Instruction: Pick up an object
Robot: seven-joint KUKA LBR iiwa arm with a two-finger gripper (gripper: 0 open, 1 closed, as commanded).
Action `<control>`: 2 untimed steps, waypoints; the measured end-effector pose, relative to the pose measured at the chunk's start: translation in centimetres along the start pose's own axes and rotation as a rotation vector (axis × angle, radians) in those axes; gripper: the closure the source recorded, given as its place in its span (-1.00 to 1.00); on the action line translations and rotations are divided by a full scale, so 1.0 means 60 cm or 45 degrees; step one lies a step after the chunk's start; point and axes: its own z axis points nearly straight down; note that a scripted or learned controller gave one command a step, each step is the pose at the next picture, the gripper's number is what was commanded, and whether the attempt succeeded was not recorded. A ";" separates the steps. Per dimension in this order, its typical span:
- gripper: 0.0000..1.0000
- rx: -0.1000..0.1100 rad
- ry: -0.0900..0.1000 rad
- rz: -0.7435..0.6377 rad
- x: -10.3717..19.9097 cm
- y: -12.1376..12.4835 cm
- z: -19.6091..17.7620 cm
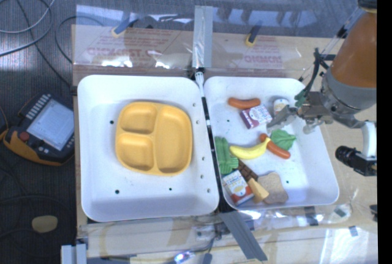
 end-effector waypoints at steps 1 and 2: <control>-1.00 0.000 0.000 -0.034 0.045 0.034 0.279; -1.00 -0.016 -0.004 -0.083 0.027 0.178 0.283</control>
